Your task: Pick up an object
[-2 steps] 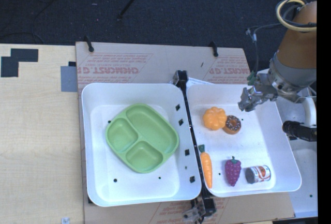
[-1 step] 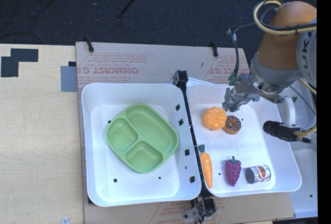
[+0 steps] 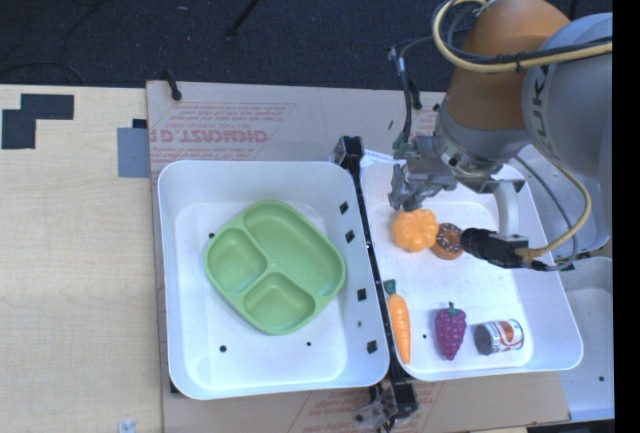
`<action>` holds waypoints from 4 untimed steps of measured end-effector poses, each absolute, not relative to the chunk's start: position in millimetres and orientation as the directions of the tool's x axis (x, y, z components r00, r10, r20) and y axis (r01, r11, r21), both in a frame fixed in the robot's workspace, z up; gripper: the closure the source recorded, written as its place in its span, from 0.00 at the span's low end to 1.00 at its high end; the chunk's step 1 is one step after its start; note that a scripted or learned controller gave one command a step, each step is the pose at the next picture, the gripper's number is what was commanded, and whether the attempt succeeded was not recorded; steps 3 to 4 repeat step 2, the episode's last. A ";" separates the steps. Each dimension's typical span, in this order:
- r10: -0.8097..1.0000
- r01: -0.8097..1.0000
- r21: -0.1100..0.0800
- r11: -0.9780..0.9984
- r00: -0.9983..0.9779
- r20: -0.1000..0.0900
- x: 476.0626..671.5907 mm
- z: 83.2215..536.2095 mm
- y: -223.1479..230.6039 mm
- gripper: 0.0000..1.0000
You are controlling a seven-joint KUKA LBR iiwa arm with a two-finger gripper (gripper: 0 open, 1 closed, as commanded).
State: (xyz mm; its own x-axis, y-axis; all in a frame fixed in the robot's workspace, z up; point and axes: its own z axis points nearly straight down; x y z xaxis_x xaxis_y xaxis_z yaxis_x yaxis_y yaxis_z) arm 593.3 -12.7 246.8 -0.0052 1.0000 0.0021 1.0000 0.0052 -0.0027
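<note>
Lying well to the gripper's left, a green divided plate (image 3: pixel 274 266) with three compartments, tilted across the floor of the left white bin (image 3: pixel 190 341). Running between the two bins, a black divider strip (image 3: pixel 362 261), also left of the gripper. Hovering in the right white bin (image 3: pixel 560 336), near its upper left corner, the gripper (image 3: pixel 412 193) of the grey and orange arm (image 3: pixel 520 81), fingers too dark and crowded to call apart or together. Sitting just below the gripper, close to touching, an orange toy pepper (image 3: pixel 414 230). Resting beside the pepper, down and right of the gripper, a brown doughnut (image 3: pixel 447 241). Lined up well below the gripper along the bin's near edge: a carrot (image 3: pixel 399 324), a purple bunch of grapes (image 3: pixel 450 330), a small tin can (image 3: pixel 499 336) on its side.
</note>
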 end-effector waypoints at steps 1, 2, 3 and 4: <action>1.000 1.000 -0.004 0.003 -0.003 0.001 602.4 231.2 35.2 1.00; 1.000 1.000 -0.003 0.004 -0.004 0.001 608.0 231.2 77.2 1.00; 1.000 1.000 -0.003 0.004 -0.004 0.001 608.0 231.2 77.2 1.00; 1.000 1.000 -0.003 0.004 -0.004 0.001 608.0 231.2 77.2 1.00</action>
